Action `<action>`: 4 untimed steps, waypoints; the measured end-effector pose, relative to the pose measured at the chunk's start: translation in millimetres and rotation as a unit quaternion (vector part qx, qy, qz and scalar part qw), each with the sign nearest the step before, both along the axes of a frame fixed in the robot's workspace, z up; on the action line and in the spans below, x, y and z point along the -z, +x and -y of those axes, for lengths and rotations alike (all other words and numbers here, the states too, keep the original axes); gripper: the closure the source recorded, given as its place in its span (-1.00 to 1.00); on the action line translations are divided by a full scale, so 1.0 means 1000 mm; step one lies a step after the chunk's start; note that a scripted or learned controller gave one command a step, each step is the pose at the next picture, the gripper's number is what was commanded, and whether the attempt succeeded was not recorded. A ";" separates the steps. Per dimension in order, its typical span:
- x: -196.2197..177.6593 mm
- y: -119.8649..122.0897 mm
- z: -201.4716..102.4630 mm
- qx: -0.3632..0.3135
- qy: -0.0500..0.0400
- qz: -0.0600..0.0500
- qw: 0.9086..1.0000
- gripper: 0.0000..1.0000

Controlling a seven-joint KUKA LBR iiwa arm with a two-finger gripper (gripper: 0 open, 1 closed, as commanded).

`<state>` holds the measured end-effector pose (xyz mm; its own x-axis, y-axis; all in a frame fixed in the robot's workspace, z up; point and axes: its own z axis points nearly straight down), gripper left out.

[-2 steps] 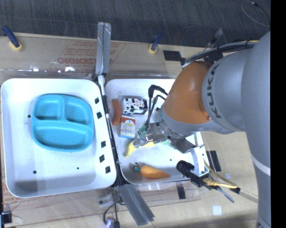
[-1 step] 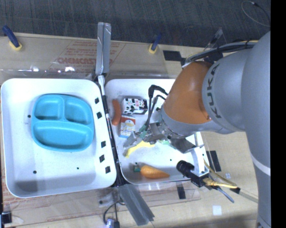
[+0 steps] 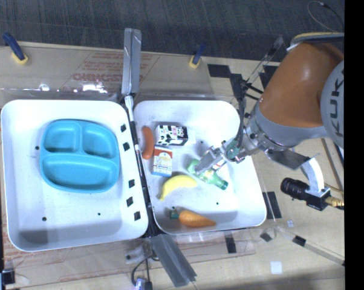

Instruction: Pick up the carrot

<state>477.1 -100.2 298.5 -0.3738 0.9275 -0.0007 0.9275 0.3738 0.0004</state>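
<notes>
The carrot (image 3: 194, 219) is orange with a small green top at its left end. It lies flat near the front wall of the right bin (image 3: 248, 180). My gripper (image 3: 207, 162) hangs over the middle of that bin, above and to the right of the carrot and well apart from it. Right under the gripper is a green bottle (image 3: 214, 178). The arm's orange band (image 3: 300, 89) rises at the right.
A banana (image 3: 176, 184) lies just above the carrot. A small orange-and-white carton (image 3: 162, 162), a black-and-white carton (image 3: 171, 134) and a sausage (image 3: 147, 142) sit further back by the left wall. The left bin (image 3: 25, 222) holds a blue divided tray (image 3: 79, 156).
</notes>
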 end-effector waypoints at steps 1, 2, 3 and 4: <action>0.148 -0.001 -0.001 -0.092 0.001 -0.003 0.996 -1.00; 0.208 -0.002 0.001 -0.245 0.002 -0.003 0.969 -1.00; 0.198 -0.001 0.001 -0.248 0.002 -0.003 0.969 1.00; 0.207 0.000 0.026 -0.171 0.000 0.000 0.985 1.00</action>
<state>477.0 -126.6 91.9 -0.6648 0.7471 -0.0009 0.7471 0.6648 0.0008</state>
